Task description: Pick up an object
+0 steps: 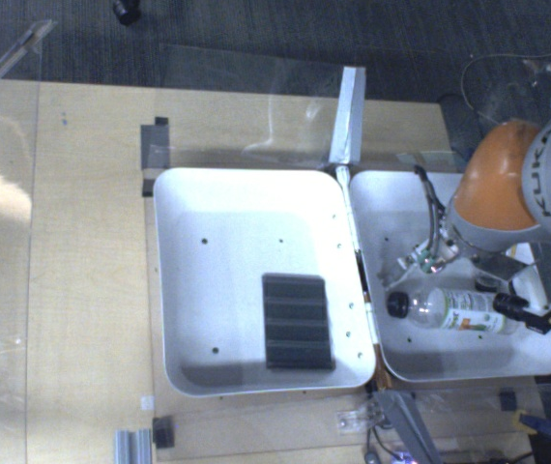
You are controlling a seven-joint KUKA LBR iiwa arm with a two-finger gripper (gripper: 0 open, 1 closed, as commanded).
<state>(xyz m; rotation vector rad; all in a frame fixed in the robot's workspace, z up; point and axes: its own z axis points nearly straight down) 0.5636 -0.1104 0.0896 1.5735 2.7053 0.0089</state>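
Observation:
A clear plastic bottle (454,310) with a black cap and a printed label lies on its side in the right bin (391,211), cap pointing left. My gripper (420,260) hangs low over that bin, just above and behind the bottle's neck. I see nothing held in it. The grey arm with its orange band (493,187) comes in from the right and hides the bin's right part. A black ribbed block (298,322) lies flat in the left bin (217,220), near its front right corner.
The two white bins stand side by side on a pale wooden bench, with a narrow divider wall (358,269) between them. A metal bar (348,114) rises behind the bins. Clear panels stand at the left.

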